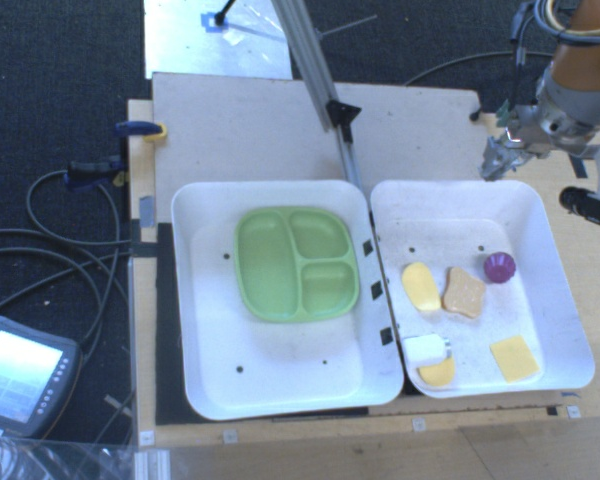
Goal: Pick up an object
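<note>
Gripper [500, 158] is hanging just over the far rim of the right bin [550, 230] — you are not able to tell if it is open or shut. The toys are lying apart from it, down inside that bin. The purple ball [499, 266] is sitting nearest to it, the brown toast [464, 293] and yellow oval [420, 286] further off — the yellow square [514, 358] is lying furthest.
</note>
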